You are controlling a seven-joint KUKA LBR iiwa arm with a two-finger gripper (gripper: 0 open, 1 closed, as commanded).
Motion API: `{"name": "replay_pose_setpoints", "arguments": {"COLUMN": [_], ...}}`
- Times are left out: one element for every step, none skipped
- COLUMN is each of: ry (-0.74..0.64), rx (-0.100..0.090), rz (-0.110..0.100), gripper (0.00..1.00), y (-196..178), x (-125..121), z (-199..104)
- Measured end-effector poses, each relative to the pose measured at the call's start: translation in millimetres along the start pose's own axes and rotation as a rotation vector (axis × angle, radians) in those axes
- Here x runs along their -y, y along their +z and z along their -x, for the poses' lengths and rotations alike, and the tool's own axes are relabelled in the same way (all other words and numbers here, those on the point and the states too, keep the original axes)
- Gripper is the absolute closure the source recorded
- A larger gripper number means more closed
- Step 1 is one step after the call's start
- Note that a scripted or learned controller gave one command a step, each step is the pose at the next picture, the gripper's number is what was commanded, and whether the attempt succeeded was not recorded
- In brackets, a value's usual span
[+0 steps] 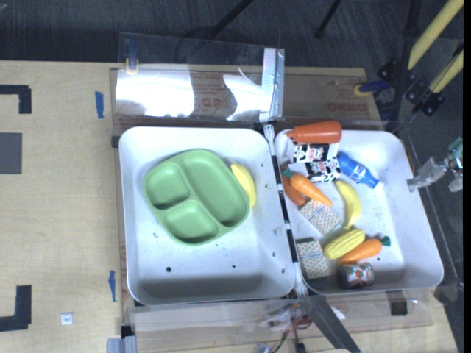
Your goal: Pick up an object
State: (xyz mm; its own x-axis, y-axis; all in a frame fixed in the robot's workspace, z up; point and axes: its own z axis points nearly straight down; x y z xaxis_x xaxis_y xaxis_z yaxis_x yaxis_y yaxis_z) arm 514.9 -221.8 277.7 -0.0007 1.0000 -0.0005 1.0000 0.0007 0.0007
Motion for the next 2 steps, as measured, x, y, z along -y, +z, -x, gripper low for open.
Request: {"name": "replay_pose_setpoints", "arguments": {"ry": [-0.246,-0.495], "rx": [-0.002,0.001], "rz": [-0.001,0.004], "gripper": [0.0,0.0], "y": [117,175], "x": [-31,-49], "z": [-30,-59]}}
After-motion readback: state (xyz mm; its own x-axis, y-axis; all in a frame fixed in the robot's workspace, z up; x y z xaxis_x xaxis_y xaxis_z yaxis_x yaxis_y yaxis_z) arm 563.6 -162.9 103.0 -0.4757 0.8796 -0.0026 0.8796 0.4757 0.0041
